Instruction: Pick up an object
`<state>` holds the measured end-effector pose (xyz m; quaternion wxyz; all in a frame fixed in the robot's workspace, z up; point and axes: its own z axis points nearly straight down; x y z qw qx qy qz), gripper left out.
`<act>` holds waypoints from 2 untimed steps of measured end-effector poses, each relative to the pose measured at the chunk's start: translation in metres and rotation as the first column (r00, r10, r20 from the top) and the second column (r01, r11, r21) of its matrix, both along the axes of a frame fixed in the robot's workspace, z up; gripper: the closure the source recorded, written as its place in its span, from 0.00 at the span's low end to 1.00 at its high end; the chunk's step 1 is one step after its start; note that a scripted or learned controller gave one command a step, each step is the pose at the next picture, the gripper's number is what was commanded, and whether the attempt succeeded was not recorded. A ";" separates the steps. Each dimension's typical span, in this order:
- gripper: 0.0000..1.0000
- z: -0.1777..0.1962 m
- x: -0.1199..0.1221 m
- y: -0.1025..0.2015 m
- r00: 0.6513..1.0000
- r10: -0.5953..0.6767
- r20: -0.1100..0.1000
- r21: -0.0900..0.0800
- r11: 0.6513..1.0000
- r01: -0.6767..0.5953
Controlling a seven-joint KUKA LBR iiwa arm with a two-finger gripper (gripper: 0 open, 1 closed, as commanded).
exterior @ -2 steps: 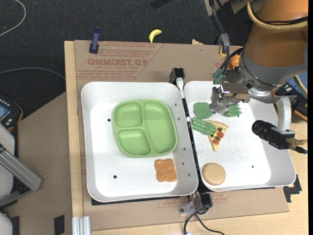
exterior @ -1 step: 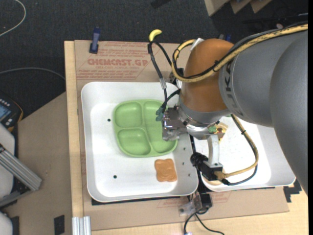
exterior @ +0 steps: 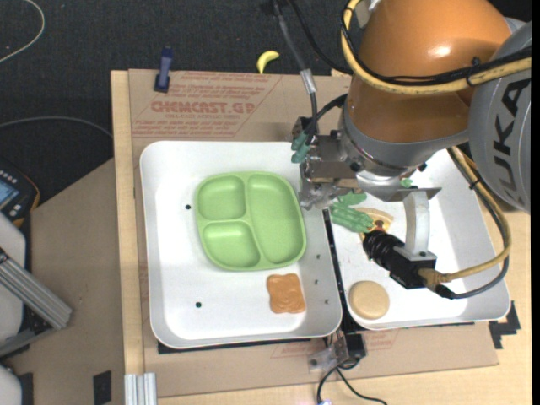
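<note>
We see the gripper (exterior: 337, 194) over the right bin's (exterior: 472, 306) left edge, green toy (exterior: 353, 218) just beneath it; grip state we can't tell

- Left bin (exterior: 160, 251): plate (exterior: 250, 220) at centre, biscuit (exterior: 285, 294) in front of it.
- Right bin (exterior: 472, 298): round cookie (exterior: 369, 299) at front-left corner, under the arm (exterior: 422, 83).

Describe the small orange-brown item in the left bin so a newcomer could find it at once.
Start at the left white bin, which holds a green divided plate. Just below the plate's lower right corner, near the bin's right wall, lies a small orange-brown waffle-like square. Unlike the round tan disc in the other bin, it is squarish and darker.
</note>
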<state>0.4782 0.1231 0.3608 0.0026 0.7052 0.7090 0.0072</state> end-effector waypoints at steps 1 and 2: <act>1.00 0.002 0.002 -0.001 1.000 -0.004 -0.012 -0.007 1.000 0.004; 1.00 0.012 0.002 -0.001 1.000 -0.003 -0.011 -0.007 1.000 0.003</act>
